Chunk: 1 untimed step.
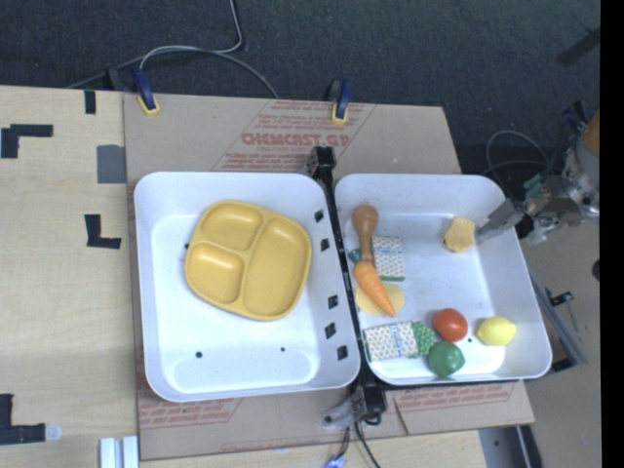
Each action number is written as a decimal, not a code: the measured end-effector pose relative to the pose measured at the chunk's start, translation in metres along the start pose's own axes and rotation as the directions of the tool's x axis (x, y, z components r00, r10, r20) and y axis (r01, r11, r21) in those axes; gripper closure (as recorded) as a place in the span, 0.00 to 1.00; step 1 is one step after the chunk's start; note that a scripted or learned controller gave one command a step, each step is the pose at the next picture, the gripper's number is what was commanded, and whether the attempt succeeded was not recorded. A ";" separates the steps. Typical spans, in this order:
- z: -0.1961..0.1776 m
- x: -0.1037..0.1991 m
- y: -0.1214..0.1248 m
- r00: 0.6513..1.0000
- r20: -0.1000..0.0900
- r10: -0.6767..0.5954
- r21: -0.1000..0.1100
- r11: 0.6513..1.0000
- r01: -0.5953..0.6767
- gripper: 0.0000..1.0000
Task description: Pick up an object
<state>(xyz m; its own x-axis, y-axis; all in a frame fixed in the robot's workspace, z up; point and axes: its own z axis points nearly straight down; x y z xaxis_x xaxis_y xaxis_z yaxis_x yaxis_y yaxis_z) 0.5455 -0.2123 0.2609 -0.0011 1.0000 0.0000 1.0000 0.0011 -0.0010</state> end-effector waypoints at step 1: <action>0.152 -0.010 0.083 1.000 -0.002 -0.001 0.007 1.000 0.001 0.00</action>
<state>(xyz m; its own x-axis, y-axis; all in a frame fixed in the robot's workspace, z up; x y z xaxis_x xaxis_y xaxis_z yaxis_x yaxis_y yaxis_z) 0.6284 -0.2220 0.1090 -0.0019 1.0000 0.0021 1.0000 0.0019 -0.0082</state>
